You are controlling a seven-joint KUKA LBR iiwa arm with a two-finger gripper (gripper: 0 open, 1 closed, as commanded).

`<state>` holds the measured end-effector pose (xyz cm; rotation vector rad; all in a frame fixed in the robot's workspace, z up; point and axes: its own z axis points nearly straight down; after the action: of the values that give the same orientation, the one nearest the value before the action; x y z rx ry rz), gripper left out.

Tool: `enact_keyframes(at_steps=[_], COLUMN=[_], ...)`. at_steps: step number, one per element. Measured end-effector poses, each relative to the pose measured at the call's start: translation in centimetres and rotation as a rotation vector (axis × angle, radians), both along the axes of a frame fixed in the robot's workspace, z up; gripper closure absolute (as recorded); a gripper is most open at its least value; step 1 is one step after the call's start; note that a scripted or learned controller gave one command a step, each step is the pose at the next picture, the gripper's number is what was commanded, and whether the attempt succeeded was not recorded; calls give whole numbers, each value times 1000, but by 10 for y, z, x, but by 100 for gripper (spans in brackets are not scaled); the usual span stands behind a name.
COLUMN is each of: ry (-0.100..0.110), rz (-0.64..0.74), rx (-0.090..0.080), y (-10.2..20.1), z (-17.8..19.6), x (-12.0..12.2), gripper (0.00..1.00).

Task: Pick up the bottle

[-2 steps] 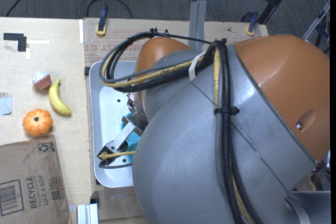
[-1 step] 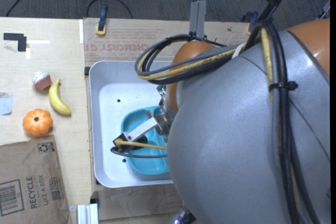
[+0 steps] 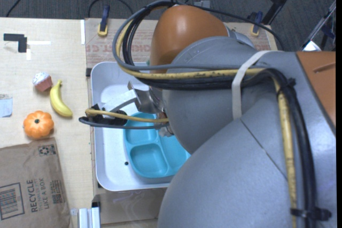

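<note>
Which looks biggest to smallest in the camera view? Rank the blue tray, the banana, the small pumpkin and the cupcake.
1. Blue tray, though the arm hides part of it.
2. Banana and pumpkin: too alike to rank, one longer, one rounder.
3. Cupcake, smallest.

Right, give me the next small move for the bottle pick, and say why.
Probably lift the arm straight up a little before any grasp. From the camera view its bulk covers most of the white bin; what shows there is a blue divided tray, and no bottle can be made out. The banana and the small pumpkin lie outside on the bench.
</note>
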<state>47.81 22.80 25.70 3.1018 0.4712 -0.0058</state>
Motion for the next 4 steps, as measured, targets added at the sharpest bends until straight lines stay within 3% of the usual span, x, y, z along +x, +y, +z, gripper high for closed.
enact_keyframes(at_steps=[1,2,3,4], ry=[-1,1,5,5], rz=[-52,13,8,215], rx=[1,0,-4,0], y=[-38,-9,-11,-1], z=[-138,-49,-42,-97], x=[0,-1,1,67], gripper=[100,100,100,100])
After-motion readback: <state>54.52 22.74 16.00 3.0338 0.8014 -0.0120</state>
